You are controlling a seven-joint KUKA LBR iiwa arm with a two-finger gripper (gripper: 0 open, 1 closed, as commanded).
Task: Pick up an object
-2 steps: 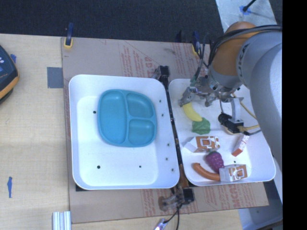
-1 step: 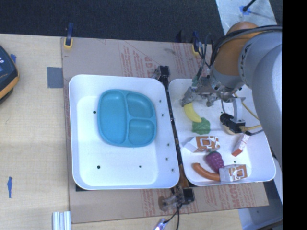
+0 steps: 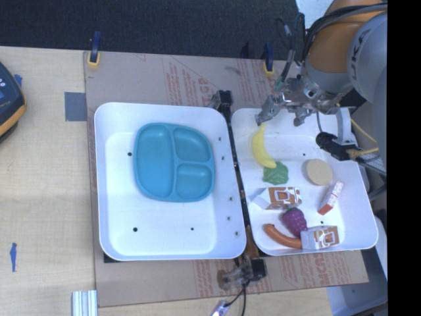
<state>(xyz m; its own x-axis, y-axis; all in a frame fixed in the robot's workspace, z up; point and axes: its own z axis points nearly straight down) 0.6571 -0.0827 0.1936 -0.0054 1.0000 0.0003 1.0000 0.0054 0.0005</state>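
The right bin (image 3: 358, 196) holds several toy foods: a yellow banana (image 3: 261, 149), a green leafy piece (image 3: 277, 174), a tan round cookie (image 3: 318, 172), a small carton (image 3: 284, 197), a red-and-white stick (image 3: 331, 198), purple grapes (image 3: 294, 220), a sausage (image 3: 281, 236) and a second carton (image 3: 322, 237). My gripper (image 3: 285, 111) hangs over the bin's far edge, just above and right of the banana's top end. Its two fingers stand apart with nothing between them.
The left bin (image 3: 118, 229) carries a blue divided plate (image 3: 174, 161). Blue and yellow clamps (image 3: 94, 49) pin the cardboard sheet at the back. A dark device (image 3: 8, 97) lies at the far left of the bench. A black cable runs along the right bin's far right side.
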